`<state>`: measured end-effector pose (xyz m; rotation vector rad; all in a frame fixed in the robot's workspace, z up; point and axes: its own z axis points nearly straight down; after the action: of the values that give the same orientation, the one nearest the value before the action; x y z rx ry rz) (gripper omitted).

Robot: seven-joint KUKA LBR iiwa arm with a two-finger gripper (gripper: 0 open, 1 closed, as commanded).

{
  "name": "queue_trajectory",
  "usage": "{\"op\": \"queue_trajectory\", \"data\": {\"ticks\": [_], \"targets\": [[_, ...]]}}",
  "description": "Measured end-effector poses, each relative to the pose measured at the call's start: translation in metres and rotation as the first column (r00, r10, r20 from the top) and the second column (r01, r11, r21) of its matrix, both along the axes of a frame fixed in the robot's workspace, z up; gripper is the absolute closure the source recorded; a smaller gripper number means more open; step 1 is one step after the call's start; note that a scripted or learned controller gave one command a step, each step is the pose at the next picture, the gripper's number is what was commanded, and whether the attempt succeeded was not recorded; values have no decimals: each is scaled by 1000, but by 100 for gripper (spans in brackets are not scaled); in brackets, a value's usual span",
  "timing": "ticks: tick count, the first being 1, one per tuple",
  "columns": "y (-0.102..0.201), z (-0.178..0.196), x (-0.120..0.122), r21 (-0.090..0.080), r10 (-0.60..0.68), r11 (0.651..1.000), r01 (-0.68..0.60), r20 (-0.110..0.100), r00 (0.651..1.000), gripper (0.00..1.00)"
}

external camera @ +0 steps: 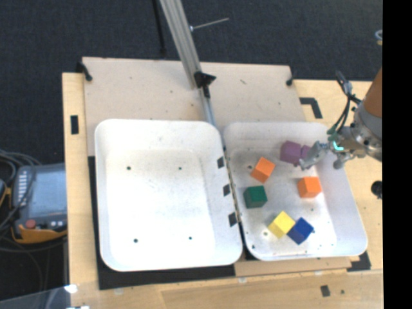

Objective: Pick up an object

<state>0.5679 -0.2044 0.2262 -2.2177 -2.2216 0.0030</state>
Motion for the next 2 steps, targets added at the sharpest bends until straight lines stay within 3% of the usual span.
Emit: {"op": "queue_trajectory", "data": {"ticks": [1,2], "targets": [[0,2,1,-1,1,1000,-1,4,1000,0],[-1,-48,-10,-1,-2,1000,2,-1,1000,0]]}}
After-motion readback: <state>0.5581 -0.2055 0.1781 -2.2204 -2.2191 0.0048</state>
